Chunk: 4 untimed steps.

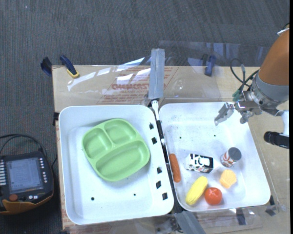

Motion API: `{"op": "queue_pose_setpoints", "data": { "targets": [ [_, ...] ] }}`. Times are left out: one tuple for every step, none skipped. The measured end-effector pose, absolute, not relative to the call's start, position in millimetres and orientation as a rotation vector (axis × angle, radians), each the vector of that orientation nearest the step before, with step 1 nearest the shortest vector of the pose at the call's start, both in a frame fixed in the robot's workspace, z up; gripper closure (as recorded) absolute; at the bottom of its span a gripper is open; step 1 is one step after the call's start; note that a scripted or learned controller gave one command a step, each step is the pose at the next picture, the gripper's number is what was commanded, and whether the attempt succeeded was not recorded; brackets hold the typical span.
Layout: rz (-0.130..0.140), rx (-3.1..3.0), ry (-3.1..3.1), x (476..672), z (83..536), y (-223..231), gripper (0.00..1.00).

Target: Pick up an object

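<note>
Gripper (233, 112) hovers over the right bin's (185, 112) far edge, fingers apart and holding nothing; nothing picked yet, with sausage (175, 167), corn (196, 189), tomato (213, 196) and can (231, 157) waiting near its front

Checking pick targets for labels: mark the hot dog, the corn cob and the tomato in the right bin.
hot dog (175, 167): camera view, middle of its length, by the bin's left wall.
corn cob (197, 190): camera view, centre of the yellow body.
tomato (213, 196): camera view, centre of the red top.
</note>
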<state>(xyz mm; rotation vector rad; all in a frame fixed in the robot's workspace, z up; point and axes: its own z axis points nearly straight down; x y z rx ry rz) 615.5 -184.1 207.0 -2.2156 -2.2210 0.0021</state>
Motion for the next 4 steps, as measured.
{"op": "queue_pose_setpoints", "data": {
  "targets": [
    [-0.008, -2.224, -2.210, 585.3, 88, -207, 0.00],
    [-0.003, -2.050, -2.375, 528.9, 88, -210, 0.00],
    [-0.003, -2.053, -2.369, 529.0, 96, -210, 1.00],
    [0.001, -2.146, -2.290, 524.7, 216, -134, 1.00]
  ]
}}
